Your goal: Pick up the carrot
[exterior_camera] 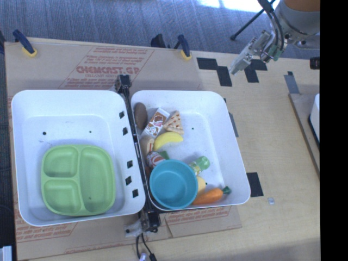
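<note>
1. Lying at the near edge of the right bin (231, 145), the carrot (209, 196) rests on its side with its green top pointing right, close under the front wall and just beside the blue bowl (173, 184).
2. My judgement for the step in hand: I should come straight down over the carrot's orange middle, with my fingers across its width, one toward the front wall and one toward the bowl, since there is little room on either side.
3. A slanted approach risks clipping the bowl's rim or the bin wall, so I would line up above before I descend.
4. Behind the bowl sit a green bottle (200, 163), a banana (167, 140), a small carton (156, 123) and a wedge that looks like pizza (174, 123); the bowl covers part of a yellow piece beside the carrot, and I cannot name it.
5. To the left, the other bin (27, 118) carries a green divided plate (79, 179).
6. Farthest off, my gripper (239, 67) hangs over the bare bench beyond the right bin's far corner, well apart from the carrot and carrying nothing; at this size and blur I cannot tell whether it is apart or together.
7. My arm above the wrist is cut off at the frame's top.
</note>
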{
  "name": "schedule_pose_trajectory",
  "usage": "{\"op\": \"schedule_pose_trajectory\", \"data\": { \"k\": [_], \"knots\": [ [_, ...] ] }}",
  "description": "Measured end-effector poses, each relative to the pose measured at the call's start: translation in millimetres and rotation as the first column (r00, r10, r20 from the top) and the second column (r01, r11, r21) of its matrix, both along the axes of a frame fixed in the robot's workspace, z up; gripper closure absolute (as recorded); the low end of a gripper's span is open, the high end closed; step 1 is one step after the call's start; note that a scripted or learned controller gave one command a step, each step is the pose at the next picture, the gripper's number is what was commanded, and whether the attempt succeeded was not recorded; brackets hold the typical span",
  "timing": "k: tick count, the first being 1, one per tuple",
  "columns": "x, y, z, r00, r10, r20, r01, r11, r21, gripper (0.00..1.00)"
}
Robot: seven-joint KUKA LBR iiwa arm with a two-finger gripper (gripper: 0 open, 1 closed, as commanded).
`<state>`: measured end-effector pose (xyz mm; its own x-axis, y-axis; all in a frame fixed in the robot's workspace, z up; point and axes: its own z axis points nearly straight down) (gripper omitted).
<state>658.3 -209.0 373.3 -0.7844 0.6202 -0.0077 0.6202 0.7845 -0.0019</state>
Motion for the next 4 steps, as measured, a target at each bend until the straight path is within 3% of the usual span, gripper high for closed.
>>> {"op": "schedule_pose_trajectory", "data": {
  "k": [1, 2, 3, 4],
  "knots": [
    [-38.9, 103.7, -67.9, 0.967, -0.253, -0.012, 0.254, 0.967, 0.004, 1.00],
    [-66.3, 65.3, -61.9, 0.974, 0.225, -0.011, -0.225, 0.974, 0.003, 1.00],
    [-116.8, 116.4, -109.3, 0.881, 0.474, -0.011, -0.474, 0.881, 0.007, 1.00],
    [-175.9, 180.2, -128.6, 0.957, 0.290, -0.012, -0.290, 0.957, 0.008, 1.00]
  ]
}}
